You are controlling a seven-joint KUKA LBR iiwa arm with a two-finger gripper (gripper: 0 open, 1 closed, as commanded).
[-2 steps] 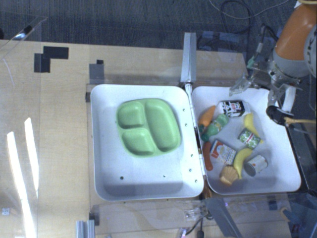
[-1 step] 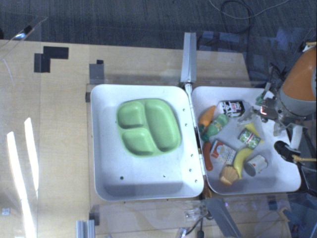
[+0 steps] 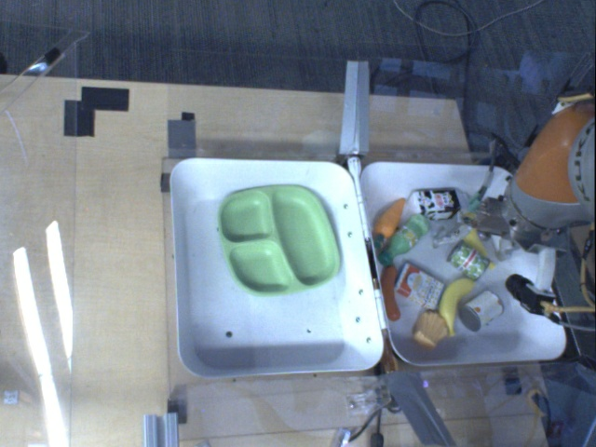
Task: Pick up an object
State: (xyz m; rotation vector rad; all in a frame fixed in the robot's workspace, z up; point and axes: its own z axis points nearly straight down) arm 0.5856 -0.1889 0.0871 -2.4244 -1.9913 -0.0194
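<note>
Robot arm over the toy bin

The grey gripper point(image 3: 486, 220) hangs over the right white bin point(image 3: 521, 347) near a yellow plastic banana point(image 3: 454, 301); its grip is too hidden to tell. A green divided plate point(image 3: 277, 238) lies in the left white bin point(image 3: 200, 343).

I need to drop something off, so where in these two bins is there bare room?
Left bin: bare floor all around the green divided plate, widest along the near edge. Right bin: crowded with the carrot, banana, can and packets, with a thin bare strip along its near edge.
</note>
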